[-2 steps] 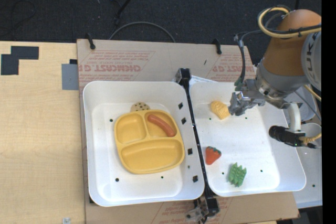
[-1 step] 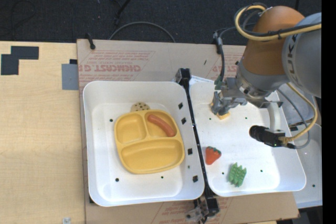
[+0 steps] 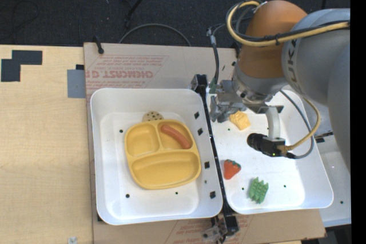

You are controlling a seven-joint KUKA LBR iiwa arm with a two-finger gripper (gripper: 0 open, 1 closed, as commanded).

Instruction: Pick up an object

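Item: my pincer [image 3: 224, 107], grip state not discernible, hung over the right bin [image 3: 311, 194] just beside the cheese wedge [image 3: 239, 120]; risk judged: fingers nudging it aside against the bin's wall.

Arm [image 3: 320, 48] runs off the right edge — cookie [image 3: 152, 116] half hidden behind the yellow tray [image 3: 163, 171].

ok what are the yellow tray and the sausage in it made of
The tray looks like moulded plastic: even yellow, smooth rounded dividers, a soft sheen. The sausage seems to be toy food, likely plastic or rubber, with a glossy highlight along its orange-red skin; the view cannot settle which.
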